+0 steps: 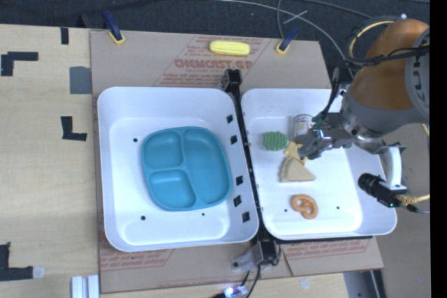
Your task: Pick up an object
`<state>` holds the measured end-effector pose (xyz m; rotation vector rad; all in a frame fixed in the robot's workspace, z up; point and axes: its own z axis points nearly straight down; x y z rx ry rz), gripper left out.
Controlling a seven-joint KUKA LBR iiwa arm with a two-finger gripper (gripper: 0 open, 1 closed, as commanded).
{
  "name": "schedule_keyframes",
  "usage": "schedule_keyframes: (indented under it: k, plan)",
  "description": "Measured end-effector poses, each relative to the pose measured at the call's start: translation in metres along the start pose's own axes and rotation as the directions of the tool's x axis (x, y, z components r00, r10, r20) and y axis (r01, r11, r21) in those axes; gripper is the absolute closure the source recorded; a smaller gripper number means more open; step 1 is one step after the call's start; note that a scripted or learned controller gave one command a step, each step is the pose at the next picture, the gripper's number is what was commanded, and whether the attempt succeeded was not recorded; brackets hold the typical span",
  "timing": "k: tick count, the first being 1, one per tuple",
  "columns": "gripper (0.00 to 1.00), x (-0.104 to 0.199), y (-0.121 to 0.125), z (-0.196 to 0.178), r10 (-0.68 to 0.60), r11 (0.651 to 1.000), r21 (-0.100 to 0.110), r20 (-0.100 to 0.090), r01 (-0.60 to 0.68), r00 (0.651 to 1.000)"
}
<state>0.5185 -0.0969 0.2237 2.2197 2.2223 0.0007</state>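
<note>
Over the right bin (349,223) hangs my claw (311,143), low and near the middle of that bin. My grey arm with its orange band (391,73) reaches in from the right side of the bin. I cannot tell if my claw is spread or squeezed, because it is dark and small.

Just under my claw, inside the right bin, lies a tan wedge (297,169) that looks like a slice of bread or cheese. The tip of my claw is right at its top corner. A bumpy green toy (274,141) sits just left of my claw. A small silver can (302,124) stands just above my claw, toward the far wall of the bin. A brown pretzel (304,206) lies near the front wall of the bin, below the wedge and apart from it.

Left of the right bin sits the left bin (115,171), touching it. A blue tray with three parts (186,167) lies inside. Behind both bins, on the brown counter (140,59), lies a yellow toy (229,47).
</note>
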Motion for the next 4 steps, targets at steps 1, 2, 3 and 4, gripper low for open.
schedule_keyframes:
  k: [1, 2, 3, 4]
  plan:
    - [1.0, 0.049, 0.009, -0.009, -0.005, 1.0, 0.002, -0.001, 0.005, 1.0]
    - [1.0, 0.098, 0.026, 0.003, -0.005, 1.0, 0.003, -0.001, 0.005, 1.0]
    - [1.0, 0.144, 0.034, -0.005, -0.003, 1.0, 0.002, -0.001, 0.003, 1.0]
    - [1.0, 0.197, 0.037, -0.001, -0.005, 1.0, 0.003, -0.001, 0.005, 1.0]
